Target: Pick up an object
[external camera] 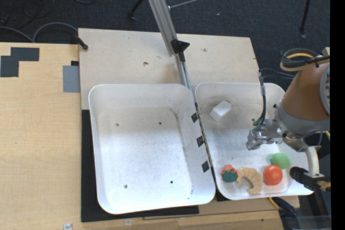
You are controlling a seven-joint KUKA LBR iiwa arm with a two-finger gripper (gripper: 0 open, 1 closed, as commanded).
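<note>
- From my feed, the gripper (257,137) hangs over the middle of the right bin (237,95), a small metallic cluster pointing down toward the bin floor; it is too small and blurred for me to tell how the jaws stand, and I see nothing held in it.
- The objects to choose from all lie in that same bin. Nearest the gripper, toward the bin's near right corner, is a green object (280,159), rounded and partly tucked under the arm's wrist, so I can't make out its full shape.
- Just in front of it sits a red-orange ball (273,174), smooth and round, touching or nearly touching the green one.
- Beside the ball lies a tan croissant-shaped piece (250,178), curved, along the near rim.
- Left of that is a small red and green object (229,173), like a toy strawberry; detail is too fine for me to be sure.
- Apart from the cluster, up toward the far left of the bin, rests a white block (220,110), pale against the white floor and hard to pick out.
- The arm (304,97) comes in from the right, its orange band wide across the bin's right edge, hiding that rim; its upper part is cut off.
- The left bin (108,116) sits alongside, the two bins touching along their shared edge.
</note>
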